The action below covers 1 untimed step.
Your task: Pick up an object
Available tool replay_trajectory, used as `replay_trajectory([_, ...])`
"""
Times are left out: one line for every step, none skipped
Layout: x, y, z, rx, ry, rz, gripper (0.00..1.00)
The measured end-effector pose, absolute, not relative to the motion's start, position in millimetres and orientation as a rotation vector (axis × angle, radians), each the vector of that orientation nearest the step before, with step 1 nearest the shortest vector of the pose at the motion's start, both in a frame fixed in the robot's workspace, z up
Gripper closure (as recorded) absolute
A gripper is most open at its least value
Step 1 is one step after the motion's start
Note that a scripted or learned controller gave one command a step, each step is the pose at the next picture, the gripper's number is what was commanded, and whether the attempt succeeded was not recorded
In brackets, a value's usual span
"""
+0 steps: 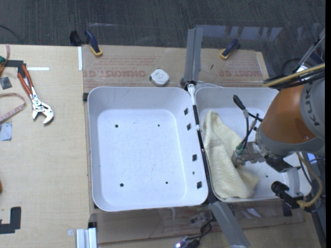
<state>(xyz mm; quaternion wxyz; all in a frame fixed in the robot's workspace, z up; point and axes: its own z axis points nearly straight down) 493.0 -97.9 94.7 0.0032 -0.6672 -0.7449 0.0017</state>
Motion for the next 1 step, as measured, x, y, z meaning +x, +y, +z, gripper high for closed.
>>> replay_trajectory([493.0,-98.2,94.8,-2.091,-2.336,0.006,0.00])
